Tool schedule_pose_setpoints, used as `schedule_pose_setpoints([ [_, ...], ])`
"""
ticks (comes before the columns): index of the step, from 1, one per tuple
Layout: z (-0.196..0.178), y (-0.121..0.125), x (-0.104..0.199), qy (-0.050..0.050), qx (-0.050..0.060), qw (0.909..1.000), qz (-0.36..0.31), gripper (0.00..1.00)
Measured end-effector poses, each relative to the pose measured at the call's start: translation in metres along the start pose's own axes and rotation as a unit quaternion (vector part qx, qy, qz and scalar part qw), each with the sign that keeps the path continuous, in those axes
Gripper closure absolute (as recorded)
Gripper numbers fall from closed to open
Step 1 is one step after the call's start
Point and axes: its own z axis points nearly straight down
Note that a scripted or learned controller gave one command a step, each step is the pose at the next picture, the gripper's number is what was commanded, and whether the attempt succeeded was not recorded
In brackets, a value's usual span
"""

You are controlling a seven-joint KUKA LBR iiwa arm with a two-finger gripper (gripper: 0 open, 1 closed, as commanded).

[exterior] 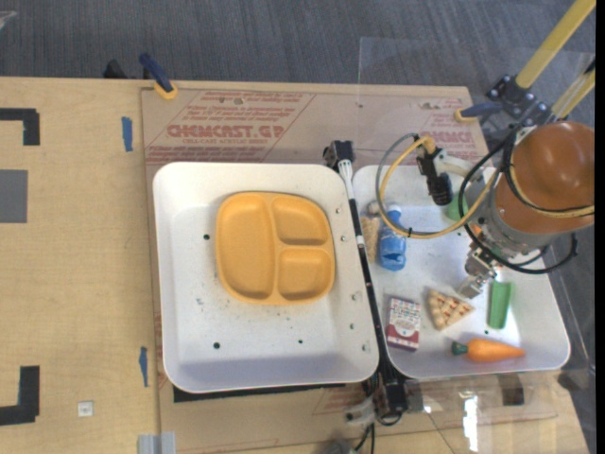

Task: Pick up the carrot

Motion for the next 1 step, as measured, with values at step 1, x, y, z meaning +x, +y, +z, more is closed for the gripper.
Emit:
schedule_pose_setpoints([
  [1, -0.2115, -0.0304, 0.0480, 0.004, 0.005, 0.9979, 0.065, 1.00],
])
